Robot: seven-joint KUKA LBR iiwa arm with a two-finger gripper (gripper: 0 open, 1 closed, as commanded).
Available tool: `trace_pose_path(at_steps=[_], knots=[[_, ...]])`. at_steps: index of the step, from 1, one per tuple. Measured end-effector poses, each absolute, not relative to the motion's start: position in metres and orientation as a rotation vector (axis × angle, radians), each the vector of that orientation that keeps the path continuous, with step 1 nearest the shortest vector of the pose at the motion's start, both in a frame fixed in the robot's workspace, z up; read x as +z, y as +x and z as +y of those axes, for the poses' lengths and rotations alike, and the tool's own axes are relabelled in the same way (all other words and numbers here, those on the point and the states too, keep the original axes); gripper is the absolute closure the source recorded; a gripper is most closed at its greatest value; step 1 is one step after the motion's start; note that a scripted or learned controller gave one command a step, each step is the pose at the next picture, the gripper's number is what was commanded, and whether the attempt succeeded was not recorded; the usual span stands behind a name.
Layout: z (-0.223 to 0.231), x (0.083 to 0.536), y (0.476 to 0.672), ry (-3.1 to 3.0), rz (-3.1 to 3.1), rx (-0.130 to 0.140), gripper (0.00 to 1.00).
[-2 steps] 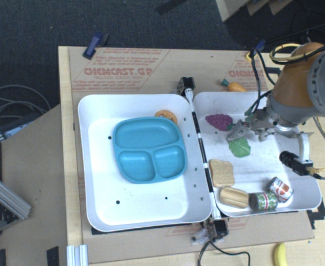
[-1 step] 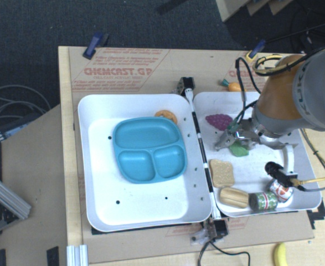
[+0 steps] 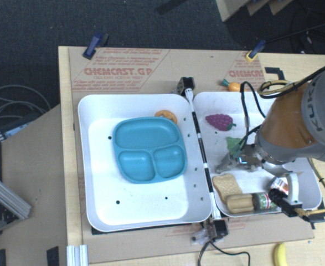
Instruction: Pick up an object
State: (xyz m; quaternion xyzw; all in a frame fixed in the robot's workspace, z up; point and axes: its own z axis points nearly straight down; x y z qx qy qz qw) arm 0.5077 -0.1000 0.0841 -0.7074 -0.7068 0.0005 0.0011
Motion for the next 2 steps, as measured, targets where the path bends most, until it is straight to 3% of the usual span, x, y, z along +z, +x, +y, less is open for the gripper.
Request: trace_pose_path(at_steps=[1,2], knots=[[-0.134,0.085,0.581,-2.223,-2.223,-0.001,0.00],[-0.107,0.086,0.609,-2.222,-2.224,-0.001,0.00]])
